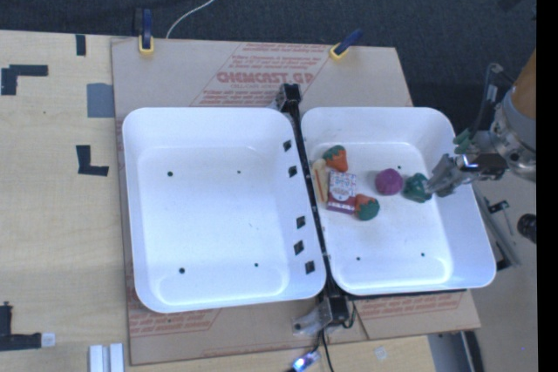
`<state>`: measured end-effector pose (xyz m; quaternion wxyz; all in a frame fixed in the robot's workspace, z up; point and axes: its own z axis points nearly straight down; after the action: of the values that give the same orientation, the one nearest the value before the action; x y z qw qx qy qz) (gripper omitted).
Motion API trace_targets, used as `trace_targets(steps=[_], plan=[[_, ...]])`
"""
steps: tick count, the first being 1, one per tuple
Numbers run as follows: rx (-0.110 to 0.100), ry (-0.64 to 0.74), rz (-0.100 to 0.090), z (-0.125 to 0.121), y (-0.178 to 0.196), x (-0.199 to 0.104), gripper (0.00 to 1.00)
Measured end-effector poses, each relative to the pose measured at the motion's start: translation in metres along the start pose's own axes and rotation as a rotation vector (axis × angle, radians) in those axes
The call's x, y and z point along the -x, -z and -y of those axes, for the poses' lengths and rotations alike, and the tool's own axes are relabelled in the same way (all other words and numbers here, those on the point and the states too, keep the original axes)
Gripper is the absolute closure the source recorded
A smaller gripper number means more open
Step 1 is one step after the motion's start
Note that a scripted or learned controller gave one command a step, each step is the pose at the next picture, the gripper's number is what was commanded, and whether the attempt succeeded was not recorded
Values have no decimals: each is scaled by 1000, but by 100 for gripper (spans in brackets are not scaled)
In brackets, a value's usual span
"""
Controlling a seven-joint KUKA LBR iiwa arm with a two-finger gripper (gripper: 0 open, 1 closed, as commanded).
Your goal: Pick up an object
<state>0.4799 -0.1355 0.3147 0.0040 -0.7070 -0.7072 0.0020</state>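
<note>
Reaching in from the right, the arm [514, 135] slants down over the right bin [453, 266], and I see its tool [436, 180] low by the bin's right wall. A green toy [417, 188] sits right at the tool's tip; I cannot tell whether it is gripped. A purple ball [389, 181] lies just beside the green toy.

Two bins [139, 135] side by side, small objects [353, 185] (clustered) in right one
</note>
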Motion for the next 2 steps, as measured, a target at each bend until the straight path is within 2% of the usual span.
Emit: trace_targets(steps=[1,2], plan=[[8,11,1,-15,5,-90,100],[10,10,1,-29,32,-158,100]])
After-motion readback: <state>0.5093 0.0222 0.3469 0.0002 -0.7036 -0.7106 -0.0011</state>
